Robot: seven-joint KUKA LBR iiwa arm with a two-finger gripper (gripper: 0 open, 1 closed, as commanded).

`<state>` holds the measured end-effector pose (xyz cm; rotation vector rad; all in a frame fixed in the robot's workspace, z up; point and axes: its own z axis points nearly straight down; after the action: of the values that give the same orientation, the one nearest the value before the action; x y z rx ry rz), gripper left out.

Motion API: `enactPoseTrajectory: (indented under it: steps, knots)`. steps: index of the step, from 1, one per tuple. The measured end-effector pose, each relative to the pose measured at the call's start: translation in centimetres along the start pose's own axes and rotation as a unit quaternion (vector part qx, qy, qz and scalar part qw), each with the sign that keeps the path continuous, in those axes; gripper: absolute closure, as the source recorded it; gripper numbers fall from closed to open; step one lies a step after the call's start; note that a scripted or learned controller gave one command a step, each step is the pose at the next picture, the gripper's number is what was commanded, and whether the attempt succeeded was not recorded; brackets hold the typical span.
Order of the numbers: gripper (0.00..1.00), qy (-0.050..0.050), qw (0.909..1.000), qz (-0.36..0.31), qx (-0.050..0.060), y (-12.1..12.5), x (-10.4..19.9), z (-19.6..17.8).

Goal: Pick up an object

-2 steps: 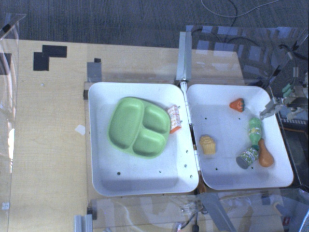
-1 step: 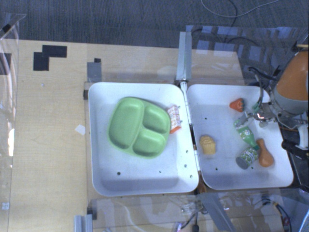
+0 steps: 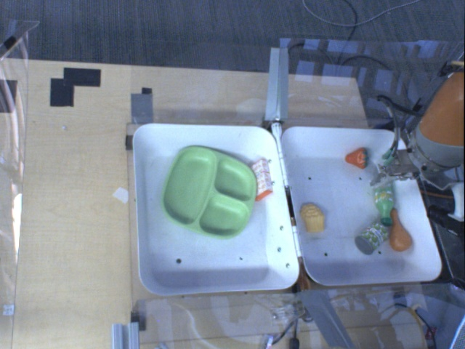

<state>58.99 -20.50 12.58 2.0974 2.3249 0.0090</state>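
Observation:
In the right bin (image 3: 327, 267), a small red-orange piece (image 3: 356, 158) lies near the back. A tan lump (image 3: 313, 217) rests near the left wall. At the right side a green bottle (image 3: 383, 203), a grey-green can (image 3: 370, 238) and an orange pear-shaped toy (image 3: 399, 233) lie close together. My gripper (image 3: 391, 171) hangs at the bin's right side, just beyond the green bottle's far end and right of the red-orange piece. Nothing is visibly held in it.
The left bin (image 3: 152, 267) holds a green divided plate (image 3: 208, 190) and a small red-and-white packet (image 3: 262, 177) against its right wall. A metal divider (image 3: 276, 86) stands behind the bins. The grey arm with its orange band (image 3: 443, 118) enters from the right.

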Motion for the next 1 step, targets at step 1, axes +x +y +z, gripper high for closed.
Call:
enactPoseTrajectory:
  steps: [1]
  knots:
    - [0.0, 0.0, 1.0, 0.0, 0.0, -0.01, 0.02, 0.02]
